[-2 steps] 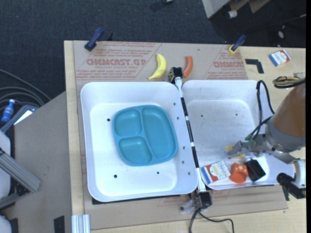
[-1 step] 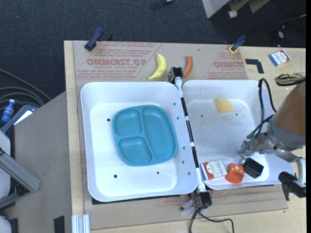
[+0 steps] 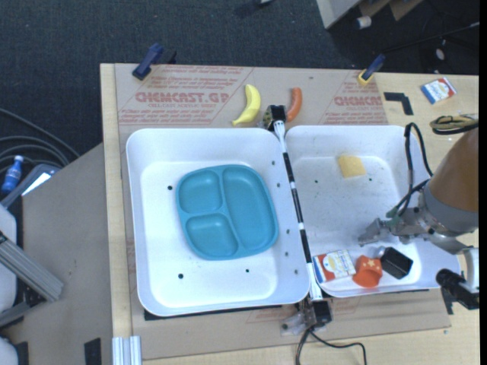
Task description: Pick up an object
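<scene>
The gripper [image 3: 378, 232] hangs empty with fingers apart above the red toy [image 3: 368, 271]; the black block [image 3: 396, 263] beside may disturb the grasp.

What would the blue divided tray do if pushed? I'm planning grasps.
The blue divided tray looks like rigid moulded plastic, so probably stiff. It lies flat and low in the left bin, so it would likely slide, not tip. Its smooth rounded rim may be slippery.

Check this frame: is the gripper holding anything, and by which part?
Nothing is held. The gripper hangs over bare floor of the right bin, apart from the black block and the red toy.
</scene>
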{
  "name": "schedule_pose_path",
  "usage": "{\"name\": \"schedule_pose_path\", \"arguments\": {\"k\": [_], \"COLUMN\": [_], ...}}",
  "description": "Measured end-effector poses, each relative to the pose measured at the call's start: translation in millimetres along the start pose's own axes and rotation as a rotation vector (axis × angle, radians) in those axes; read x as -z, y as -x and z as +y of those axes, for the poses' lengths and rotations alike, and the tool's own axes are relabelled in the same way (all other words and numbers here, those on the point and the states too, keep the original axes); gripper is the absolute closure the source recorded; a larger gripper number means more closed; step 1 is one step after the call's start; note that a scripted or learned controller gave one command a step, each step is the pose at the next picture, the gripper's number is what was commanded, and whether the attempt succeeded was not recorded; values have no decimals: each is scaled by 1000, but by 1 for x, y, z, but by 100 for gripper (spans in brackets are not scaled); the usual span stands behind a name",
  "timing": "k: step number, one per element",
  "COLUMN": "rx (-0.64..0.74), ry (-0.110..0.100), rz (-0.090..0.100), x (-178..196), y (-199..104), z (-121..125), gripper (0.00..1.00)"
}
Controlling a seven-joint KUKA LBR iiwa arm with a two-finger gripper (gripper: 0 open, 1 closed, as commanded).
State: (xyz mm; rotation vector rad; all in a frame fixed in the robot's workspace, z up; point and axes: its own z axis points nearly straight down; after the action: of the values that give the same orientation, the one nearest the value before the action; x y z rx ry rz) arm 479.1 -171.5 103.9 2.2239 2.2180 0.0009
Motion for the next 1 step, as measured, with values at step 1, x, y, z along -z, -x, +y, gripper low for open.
{"name": "schedule_pose_path", "arguments": {"k": [1], "rx": [3], "ry": [-2], "rz": [1], "x": [-20], "y": [-23], "z": [0], "gripper": [0]}}
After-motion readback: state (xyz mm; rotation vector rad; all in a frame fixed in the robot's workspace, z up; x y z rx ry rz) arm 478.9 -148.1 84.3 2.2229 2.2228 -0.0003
